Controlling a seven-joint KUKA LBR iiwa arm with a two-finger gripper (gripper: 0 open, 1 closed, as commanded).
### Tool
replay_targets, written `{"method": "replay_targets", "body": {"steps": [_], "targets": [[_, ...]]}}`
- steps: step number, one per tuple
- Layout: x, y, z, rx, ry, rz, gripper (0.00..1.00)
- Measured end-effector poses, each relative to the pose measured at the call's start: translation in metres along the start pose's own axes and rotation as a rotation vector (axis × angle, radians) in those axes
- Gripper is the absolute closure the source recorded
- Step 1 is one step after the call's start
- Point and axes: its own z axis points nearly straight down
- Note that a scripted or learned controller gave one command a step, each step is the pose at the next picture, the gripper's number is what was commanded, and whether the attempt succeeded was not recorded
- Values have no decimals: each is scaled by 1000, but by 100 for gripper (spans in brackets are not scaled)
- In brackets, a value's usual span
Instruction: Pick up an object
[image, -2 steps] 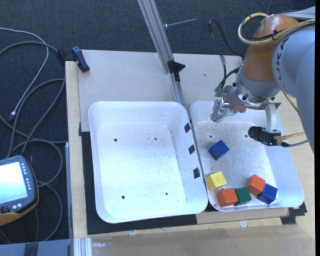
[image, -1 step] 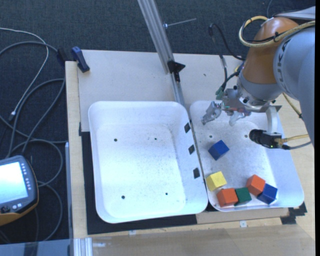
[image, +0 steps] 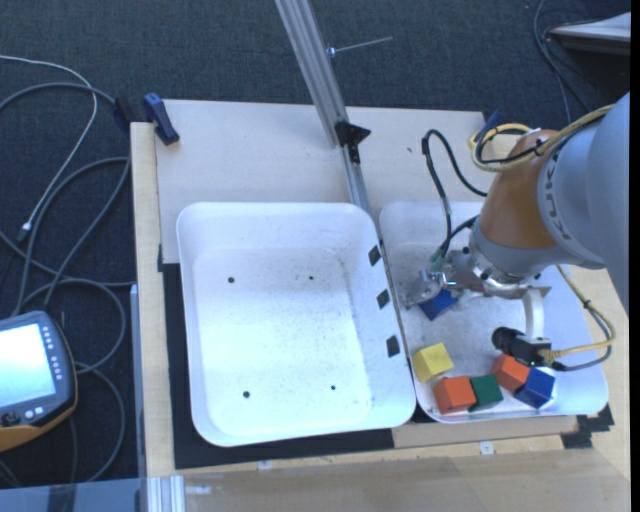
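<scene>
**A robotics lab bench**

The setting reads as a research lab, not a home or shop; a grey industrial arm (image: 570, 200) with an orange band reaches over a plain bench (image: 250, 160) bearing two white bins (image: 200, 230); loose cables (image: 60, 100) trail across dark carpet (image: 80, 40); a teach pendant (image: 30, 375) with a lit screen lies at the left; an aluminium pole (image: 315, 70) rises behind.

light: even, bright | shadows: soft, faint | focus: slightly soft | glare: none
</scene>
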Motion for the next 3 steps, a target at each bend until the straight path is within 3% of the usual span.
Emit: {"method": "replay_targets", "body": {"steps": [1, 2, 3], "targets": [[2, 4, -15, -11, 0, -4, 100], [66, 26, -64, -22, -6, 4, 100], [75, 32, -74, -28, -25, 14, 100]]}}
